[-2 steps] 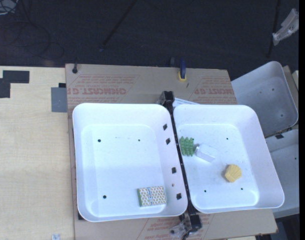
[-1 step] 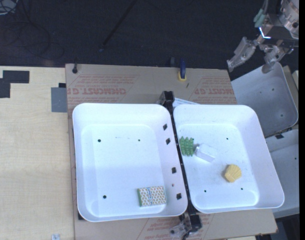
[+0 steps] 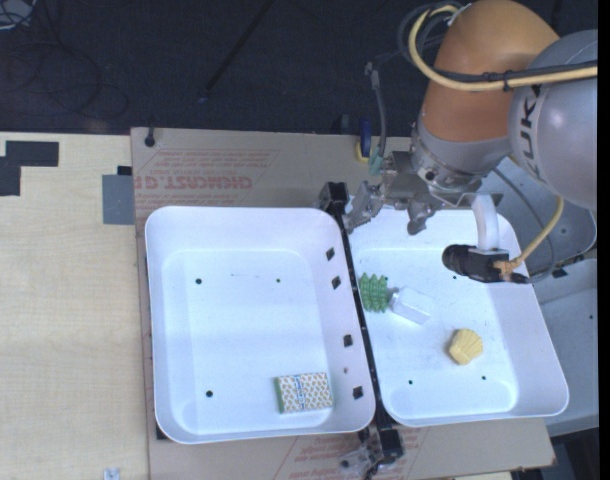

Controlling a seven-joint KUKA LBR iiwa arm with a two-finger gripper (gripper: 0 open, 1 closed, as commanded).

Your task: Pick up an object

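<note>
**binwatcher:** Pale bench (image 3: 55,318), two white bins on a cardboard sheet (image 3: 235,168). Arm (image 3: 485,58) leans in from the right with its wrist over the right bin's (image 3: 530,368) far edge. Gripper (image 3: 390,216) points down near the divider.

**gripguy:** Fingers look spread, nothing between them. Green spiky object (image 3: 374,292) sits just in front of it, touching something clear (image 3: 410,306) I can't identify. Yellow lump (image 3: 465,346) lies nearer the front, apart from those. Patterned block (image 3: 304,392) is at the front of the left bin (image 3: 185,238).
</note>
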